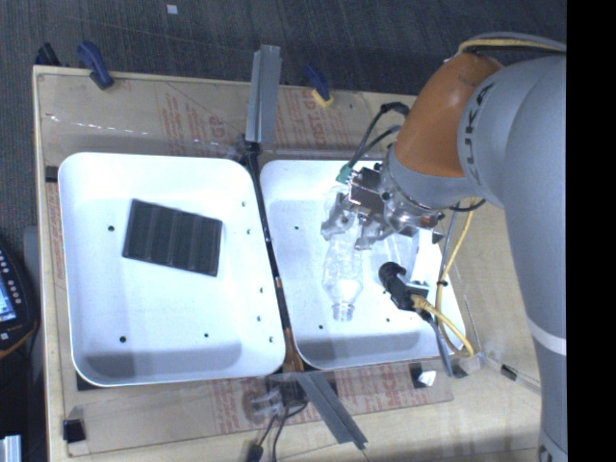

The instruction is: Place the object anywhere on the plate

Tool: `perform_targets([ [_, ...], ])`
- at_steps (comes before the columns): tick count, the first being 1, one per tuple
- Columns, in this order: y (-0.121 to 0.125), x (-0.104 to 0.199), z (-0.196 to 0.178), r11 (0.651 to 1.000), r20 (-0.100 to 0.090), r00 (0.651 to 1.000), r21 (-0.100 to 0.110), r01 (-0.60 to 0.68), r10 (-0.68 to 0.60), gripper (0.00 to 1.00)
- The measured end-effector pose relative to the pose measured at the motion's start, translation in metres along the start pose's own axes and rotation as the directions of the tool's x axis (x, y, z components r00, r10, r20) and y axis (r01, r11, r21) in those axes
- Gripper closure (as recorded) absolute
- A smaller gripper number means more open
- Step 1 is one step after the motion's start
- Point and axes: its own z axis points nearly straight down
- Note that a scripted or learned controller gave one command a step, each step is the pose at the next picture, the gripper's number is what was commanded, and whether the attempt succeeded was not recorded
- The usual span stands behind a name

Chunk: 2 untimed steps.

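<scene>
fingers (pixel 358 221) down in right shallow white bin (pixel 308 349), right over top end of clear plastic bottle (pixel 343 275). honestly can't tell open or clamped, wrist hardware hides it. bottle lying on bin floor, cap end toward near wall. dark ribbed rectangular plate (pixel 173 238) well apart in left white bin (pixel 144 364). risks imo: slick see-through bottle rolls or squirts out, or clips divider wall mid-carry.

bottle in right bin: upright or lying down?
Lying down. The clear bottle lies lengthwise on the right bin floor, cap end toward the near wall.
</scene>
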Motion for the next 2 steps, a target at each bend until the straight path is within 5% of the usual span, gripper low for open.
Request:
perform_targets([
  [1,-0.012,-0.003,0.024,1.0,0.0,1.0,0.002,0.006,-0.006,1.0],
  [2,0.032,0.036,-0.029,1.0,0.0,1.0,0.001,0.004,-0.004,1.0],
])
